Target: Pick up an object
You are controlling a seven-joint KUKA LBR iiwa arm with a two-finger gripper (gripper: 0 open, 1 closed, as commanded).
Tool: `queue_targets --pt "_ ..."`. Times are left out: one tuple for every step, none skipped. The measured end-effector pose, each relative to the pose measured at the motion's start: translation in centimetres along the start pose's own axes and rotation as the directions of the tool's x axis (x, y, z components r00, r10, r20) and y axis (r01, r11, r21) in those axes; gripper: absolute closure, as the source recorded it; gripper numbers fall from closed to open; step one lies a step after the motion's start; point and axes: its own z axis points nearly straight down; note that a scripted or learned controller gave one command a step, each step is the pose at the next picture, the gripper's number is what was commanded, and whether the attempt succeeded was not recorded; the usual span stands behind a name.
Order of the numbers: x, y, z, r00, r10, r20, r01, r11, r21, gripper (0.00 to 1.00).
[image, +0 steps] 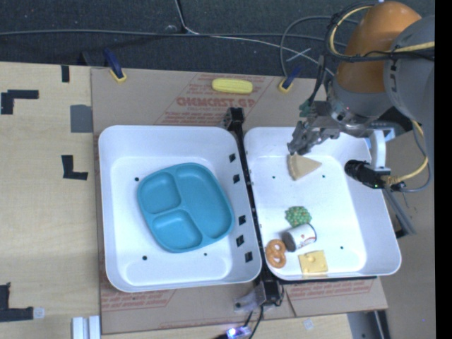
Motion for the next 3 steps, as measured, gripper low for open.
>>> queue_targets --pt "5.1 0.4 1.3 1.000 0.001 0.000 -0.001 1.000 0.000 1.00" --pt "9.9 0.3 0.8 1.000 0.000 0.000 0.000 1.000 -0.001 1.00" --pt "15.8 0.2 0.4 1.000 -0.002 -0.001 0.002 1.000 0.000 1.00"
